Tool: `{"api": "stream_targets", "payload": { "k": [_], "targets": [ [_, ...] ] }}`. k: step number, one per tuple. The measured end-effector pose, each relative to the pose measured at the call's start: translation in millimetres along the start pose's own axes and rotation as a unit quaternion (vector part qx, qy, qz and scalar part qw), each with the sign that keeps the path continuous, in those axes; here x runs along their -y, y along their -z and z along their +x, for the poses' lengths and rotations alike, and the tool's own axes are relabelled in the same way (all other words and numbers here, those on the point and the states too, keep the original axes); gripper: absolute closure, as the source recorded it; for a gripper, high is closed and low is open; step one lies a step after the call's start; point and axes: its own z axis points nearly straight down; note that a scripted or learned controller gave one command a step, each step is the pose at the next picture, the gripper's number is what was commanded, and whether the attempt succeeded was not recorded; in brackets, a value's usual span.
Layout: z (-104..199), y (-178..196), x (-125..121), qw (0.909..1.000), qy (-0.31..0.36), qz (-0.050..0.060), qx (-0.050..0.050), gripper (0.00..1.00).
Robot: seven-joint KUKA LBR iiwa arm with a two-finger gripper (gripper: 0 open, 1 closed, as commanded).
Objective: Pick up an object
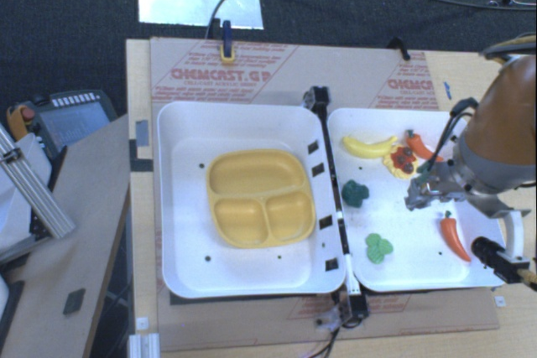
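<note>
The right bin [394, 268] holds several toy foods. A yellow banana [367, 147] lies at its back, with an orange carrot [419, 146] and a red and yellow piece [401, 161] just right of it. A dark green broccoli [355, 193] sits near the divider and a light green piece [378, 247] lies toward the front. A red-orange pepper [454, 237] rests at the right. My gripper [419, 195] hangs over the middle of this bin, between the red and yellow piece and the pepper, with nothing seen in it.
The left bin [180, 180] carries a yellow three-compartment tray [257, 197]. A black clamp strip [329, 180] divides the two bins. The arm's grey and orange body [503, 130] covers the right bin's far right side. A teach pendant [71, 121] lies off the bench at left.
</note>
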Motion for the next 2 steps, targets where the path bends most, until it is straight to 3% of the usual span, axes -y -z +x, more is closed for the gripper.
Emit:
{"api": "stream_targets", "payload": {
  "k": [1, 2],
  "targets": [
    [-0.3, 36.4, -1.7, 1.0, 0.0, 0.0, 0.0, 1.0],
    [53.7, 36.5, -20.5, 1.0, 0.002, 0.0, -0.001, 1.0]
  ]
}}
